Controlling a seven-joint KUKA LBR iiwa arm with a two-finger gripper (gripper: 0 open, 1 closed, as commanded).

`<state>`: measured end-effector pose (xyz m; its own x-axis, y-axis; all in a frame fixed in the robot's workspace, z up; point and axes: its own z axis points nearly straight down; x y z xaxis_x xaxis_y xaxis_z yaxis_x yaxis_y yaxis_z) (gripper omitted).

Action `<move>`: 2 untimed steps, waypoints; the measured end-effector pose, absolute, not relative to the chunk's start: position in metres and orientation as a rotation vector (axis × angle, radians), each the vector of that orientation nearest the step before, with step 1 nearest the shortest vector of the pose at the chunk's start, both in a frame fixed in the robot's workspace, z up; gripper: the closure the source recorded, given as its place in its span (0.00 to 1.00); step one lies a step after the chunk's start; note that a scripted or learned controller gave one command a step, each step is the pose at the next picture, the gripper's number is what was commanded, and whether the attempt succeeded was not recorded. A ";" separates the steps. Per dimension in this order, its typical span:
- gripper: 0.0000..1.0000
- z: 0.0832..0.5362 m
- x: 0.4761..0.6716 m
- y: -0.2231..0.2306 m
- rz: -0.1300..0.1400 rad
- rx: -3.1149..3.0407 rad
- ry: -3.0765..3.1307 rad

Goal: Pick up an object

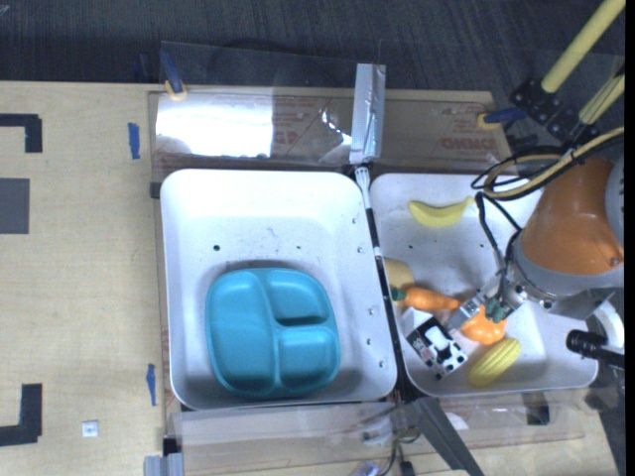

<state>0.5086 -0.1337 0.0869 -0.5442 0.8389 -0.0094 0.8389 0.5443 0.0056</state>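
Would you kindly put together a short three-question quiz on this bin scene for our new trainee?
1. True or false: the blue divided tray lies in the same bin as the banana.
2. Which item lies closest to the tool?
A. the banana
B. the orange carrot
C. the blue divided tray
3. Fill in: the black-and-white toy lies in the ____ bin as the camera sees it.

Key
1. False: the tray sits in the left bin; the banana is in the right bin.
2. B: the carrot lies just beside the tool.
3. Right, next to the yellow oval object.
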 end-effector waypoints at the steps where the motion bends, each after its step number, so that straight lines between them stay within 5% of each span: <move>1: 1.00 0.095 0.509 -0.133 0.003 1.497 2.753; 2: 1.00 0.179 0.600 -0.104 0.001 1.652 2.673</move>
